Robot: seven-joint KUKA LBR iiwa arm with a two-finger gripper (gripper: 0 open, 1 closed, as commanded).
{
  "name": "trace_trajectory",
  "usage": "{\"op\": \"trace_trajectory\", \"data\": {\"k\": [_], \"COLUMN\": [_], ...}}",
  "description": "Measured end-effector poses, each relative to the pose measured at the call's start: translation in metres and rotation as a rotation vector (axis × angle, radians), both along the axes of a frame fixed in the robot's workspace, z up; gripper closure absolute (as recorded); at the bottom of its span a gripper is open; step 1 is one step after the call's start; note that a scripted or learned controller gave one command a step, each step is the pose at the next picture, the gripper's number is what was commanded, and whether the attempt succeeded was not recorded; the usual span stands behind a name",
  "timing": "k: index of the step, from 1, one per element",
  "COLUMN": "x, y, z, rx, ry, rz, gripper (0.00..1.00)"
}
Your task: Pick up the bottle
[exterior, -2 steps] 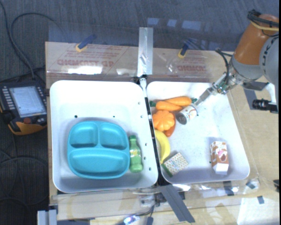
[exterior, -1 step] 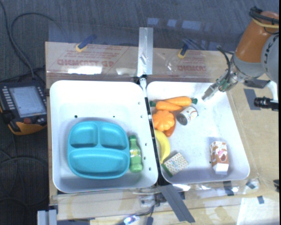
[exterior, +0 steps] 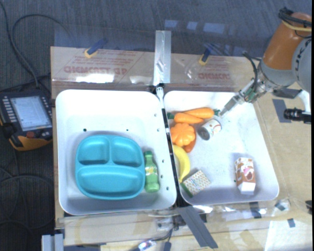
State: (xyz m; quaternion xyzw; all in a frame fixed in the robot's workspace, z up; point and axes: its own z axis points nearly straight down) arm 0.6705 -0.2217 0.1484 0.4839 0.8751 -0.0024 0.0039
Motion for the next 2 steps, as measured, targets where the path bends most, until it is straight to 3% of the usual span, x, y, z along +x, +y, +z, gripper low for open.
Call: {"op": "trace_trajectory", "data": {"k": [1,2], "x": [-0.001,-0.017], "y": [-0.001,0.033], "z": [0.048,-0.022], "rx": [0.003,-0.005], "ry": [0.002,-0.027], "rz": [0.098,0.277], "gripper": [0.00,0.00]}}
